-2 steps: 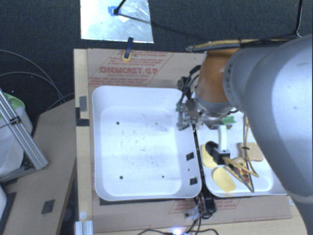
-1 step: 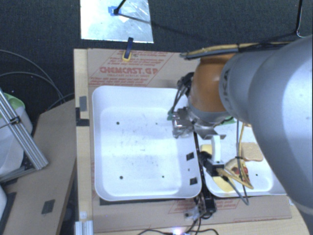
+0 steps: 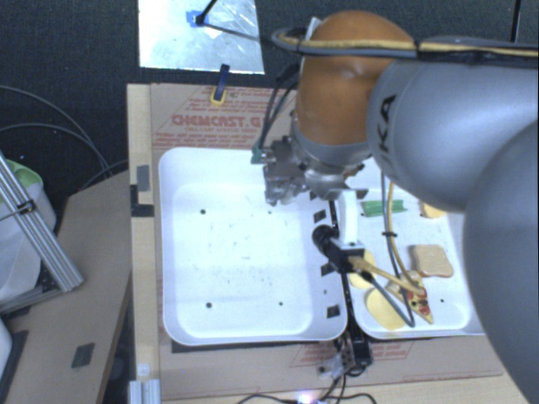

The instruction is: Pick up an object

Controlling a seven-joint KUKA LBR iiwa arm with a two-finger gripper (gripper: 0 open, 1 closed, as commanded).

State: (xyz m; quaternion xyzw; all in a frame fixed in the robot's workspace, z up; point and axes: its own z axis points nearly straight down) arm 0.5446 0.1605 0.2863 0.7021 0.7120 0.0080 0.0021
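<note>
Camera view is showing the arm (image 3: 438,99) leaning over both bins, its gripper (image 3: 282,188) hanging above the left bin (image 3: 181,310); its grasp, I cannot tell. Toast slice (image 3: 431,261) is lying in the right bin (image 3: 459,318).

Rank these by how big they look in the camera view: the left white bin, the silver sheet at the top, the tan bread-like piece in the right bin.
1. Left white bin, clearly largest.
2. Silver sheet.
3. Tan bread-like piece, smallest.
The sheet lies farther up the slanted view, so it may look smaller than it is.
</note>
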